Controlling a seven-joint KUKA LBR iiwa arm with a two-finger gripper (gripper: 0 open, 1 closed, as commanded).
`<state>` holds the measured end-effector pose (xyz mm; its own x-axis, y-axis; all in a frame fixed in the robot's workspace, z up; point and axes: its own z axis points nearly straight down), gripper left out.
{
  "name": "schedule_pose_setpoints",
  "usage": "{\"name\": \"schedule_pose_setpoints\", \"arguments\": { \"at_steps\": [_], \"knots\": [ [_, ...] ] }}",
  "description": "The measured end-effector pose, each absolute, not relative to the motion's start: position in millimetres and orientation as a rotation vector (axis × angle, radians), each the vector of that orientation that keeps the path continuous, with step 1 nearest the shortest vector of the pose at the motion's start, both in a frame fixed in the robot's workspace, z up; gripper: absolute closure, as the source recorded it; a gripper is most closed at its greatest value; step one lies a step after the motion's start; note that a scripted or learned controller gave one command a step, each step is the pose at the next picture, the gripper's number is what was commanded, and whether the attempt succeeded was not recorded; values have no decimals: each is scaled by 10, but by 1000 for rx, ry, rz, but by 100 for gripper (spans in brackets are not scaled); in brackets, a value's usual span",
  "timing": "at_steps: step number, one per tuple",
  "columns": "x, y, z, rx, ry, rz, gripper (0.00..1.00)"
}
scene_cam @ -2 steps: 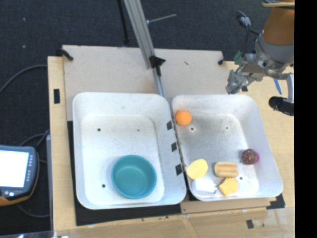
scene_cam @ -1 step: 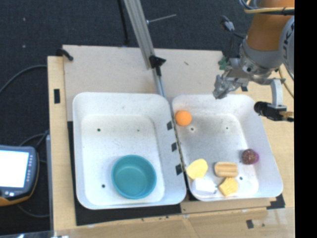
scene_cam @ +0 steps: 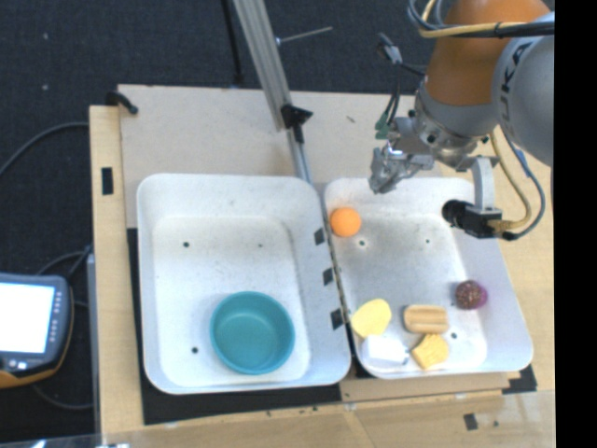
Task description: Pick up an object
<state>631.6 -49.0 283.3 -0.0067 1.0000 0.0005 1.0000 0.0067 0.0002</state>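
The gripper (scene_cam: 385,177) hangs over the far rim of the right bin (scene_cam: 429,241), near that bin's 11 o'clock corner, and nothing lies between its fingers; whether they stand wide or narrow cannot be told from this slant. The grey arm (scene_cam: 522,73) with its orange band (scene_cam: 480,40) comes in from 2 o'clock, trailing cables over the bin's 3 o'clock side. Just below the gripper, toward 7 o'clock of it, an orange ball (scene_cam: 345,222) sits against the bin's left wall, with bare white floor on its 3 and 6 o'clock sides. The middle of the right bin is open, speckled white. The other things crowd the near edge: a yellow lump (scene_cam: 371,317) at 7 o'clock of the bin, a white block (scene_cam: 384,349) touching it below, a tan roll (scene_cam: 425,319) beside it with its long axis running 9 to 3 o'clock, and a yellow wedge (scene_cam: 431,351) just under the roll. A dark purple ball (scene_cam: 471,294) stands apart near the 4 o'clock wall. The left bin (scene_cam: 187,213) touches the right along their shared rim and holds a teal bowl (scene_cam: 252,332), upright, mouth up, toward its 5 o'clock corner, the rest of its floor bare. Both bins rest on a tan board (scene_cam: 205,129); a metal pole (scene_cam: 266,49) rises from the board at 12 o'clock, between the bins. Dark carpet (scene_cam: 103,26) surrounds the bench, and a screen (scene_cam: 28,329) sits at 8 o'clock.
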Motion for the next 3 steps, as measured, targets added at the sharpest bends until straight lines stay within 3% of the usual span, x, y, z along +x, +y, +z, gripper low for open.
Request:
{"name": "schedule_pose_setpoints", "arguments": {
  "at_steps": [3],
  "knots": [
    [5959, 895, 2400, -2214, -2227, 1, 100]
  ]
}}
